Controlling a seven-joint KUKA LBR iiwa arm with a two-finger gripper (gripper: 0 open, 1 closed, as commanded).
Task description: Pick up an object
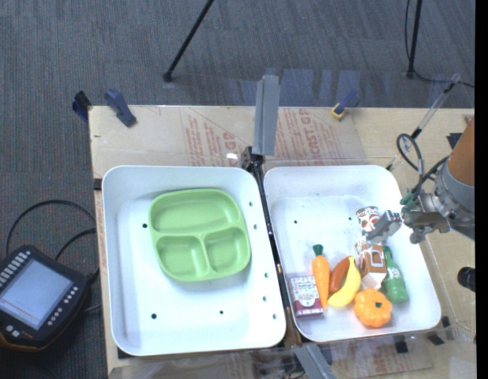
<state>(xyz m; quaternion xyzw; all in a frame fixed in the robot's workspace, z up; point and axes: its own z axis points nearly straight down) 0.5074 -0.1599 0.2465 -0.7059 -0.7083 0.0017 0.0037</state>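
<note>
Here the gripper (pixel 384 226) hangs low over the right bin (pixel 323 181), reaching in from that bin's far edge, and whether it is wide, narrow or holding anything I cannot tell: its tip is a small grey shape lying against the cluttered toys.

The likely targets crowd just below and beside it. A small printed carton (pixel 373 260) sits directly under the tip, apparently touching or nearly so, with a green bottle (pixel 395 281) on the arm's side of it. Slightly further out lie a yellow banana (pixel 348 284), an orange carrot (pixel 320 273), a small red box (pixel 305 294) and an orange pumpkin (pixel 373 307). They are heaped in one corner, probably because they were dropped there loosely, so any pick must separate neighbours that lean on each other.

Well away from the tip, across the divider, the left bin (pixel 125 212) holds a green divided plate (pixel 200 234) lying flat.

Much is unclear: a reddish item between carrot and banana is mostly covered, the top of the carton merges with the tip, and the arm (pixel 465 172) is cut off at the edge.
</note>
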